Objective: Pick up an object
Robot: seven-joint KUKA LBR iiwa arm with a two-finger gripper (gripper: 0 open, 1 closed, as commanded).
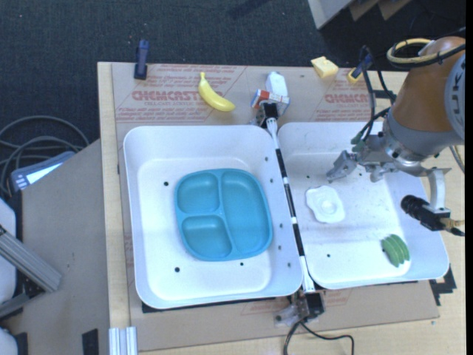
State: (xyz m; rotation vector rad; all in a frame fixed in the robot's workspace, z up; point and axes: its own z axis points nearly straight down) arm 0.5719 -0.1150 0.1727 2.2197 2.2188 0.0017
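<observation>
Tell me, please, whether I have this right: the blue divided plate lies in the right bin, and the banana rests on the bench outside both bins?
Not quite: the camera view shows the blue divided plate in the left bin, not the right one. The banana does rest on the bench outside both bins.

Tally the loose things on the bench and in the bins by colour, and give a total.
Yellow: 2, the banana and the cheese wedge
Blue: 1, the divided plate
White: 1, the fried egg
Green: 1, the pickle
Red and white: 1, the small carton
Total: 6
</observation>
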